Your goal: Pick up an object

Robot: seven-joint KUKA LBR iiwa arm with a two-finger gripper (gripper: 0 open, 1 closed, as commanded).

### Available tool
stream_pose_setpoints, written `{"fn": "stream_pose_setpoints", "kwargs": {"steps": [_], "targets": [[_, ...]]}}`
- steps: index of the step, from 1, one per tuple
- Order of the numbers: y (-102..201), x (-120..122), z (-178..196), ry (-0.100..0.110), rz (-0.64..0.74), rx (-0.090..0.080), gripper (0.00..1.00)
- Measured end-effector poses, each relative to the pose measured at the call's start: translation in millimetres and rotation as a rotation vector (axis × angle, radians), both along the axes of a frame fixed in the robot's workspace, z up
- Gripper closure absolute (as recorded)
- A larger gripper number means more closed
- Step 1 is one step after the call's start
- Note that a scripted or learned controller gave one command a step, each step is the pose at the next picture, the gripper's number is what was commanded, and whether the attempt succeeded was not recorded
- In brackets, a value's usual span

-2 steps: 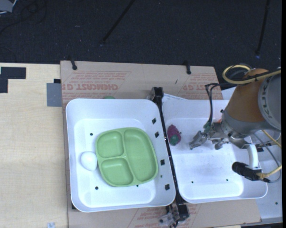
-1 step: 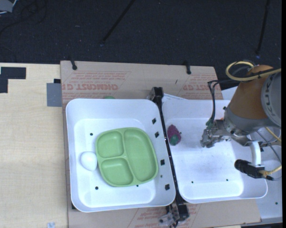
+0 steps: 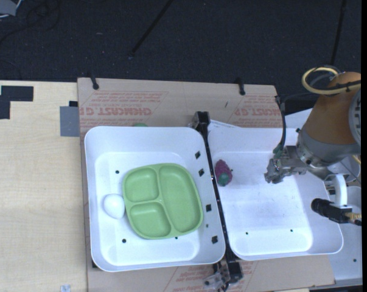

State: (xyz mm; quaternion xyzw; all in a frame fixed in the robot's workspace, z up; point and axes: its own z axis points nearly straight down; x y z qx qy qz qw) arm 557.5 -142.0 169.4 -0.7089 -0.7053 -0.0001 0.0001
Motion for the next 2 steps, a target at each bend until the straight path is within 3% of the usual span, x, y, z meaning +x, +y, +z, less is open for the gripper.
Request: {"fn": "stream_pose_setpoints", "kwargs": {"steps": [2], "targets": [[-5, 6, 97, -0.004, 0.006, -0.001, 1.00]]}}
